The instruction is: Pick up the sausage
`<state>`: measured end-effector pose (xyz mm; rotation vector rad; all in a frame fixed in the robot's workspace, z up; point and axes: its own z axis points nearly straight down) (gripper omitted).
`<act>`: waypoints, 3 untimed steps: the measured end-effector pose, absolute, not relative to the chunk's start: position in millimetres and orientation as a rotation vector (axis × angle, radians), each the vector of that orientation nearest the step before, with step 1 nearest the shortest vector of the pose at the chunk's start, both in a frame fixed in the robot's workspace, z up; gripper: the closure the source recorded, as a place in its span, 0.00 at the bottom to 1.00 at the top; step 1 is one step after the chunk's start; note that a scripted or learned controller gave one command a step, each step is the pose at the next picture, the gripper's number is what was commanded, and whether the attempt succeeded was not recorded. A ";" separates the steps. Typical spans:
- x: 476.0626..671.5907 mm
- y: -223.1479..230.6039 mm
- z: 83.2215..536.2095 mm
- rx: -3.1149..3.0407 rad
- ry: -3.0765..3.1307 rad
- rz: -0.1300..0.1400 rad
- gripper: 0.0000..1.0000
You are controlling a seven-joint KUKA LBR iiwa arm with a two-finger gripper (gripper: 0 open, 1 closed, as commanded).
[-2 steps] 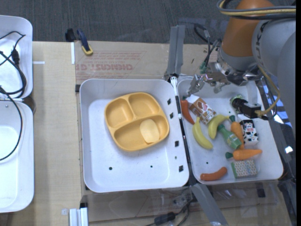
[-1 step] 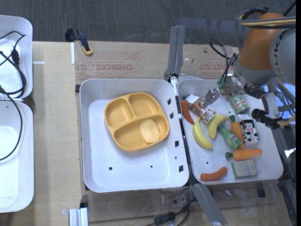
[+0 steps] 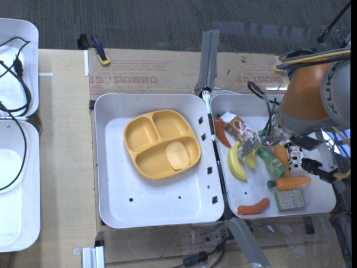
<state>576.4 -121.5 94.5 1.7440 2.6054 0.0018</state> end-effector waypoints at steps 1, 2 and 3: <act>511.8 -153.6 99.9 1.664 2.675 0.028 0.00; 477.6 -126.8 99.0 1.437 2.795 0.000 0.00; 510.1 -120.6 91.4 1.329 2.846 0.001 0.00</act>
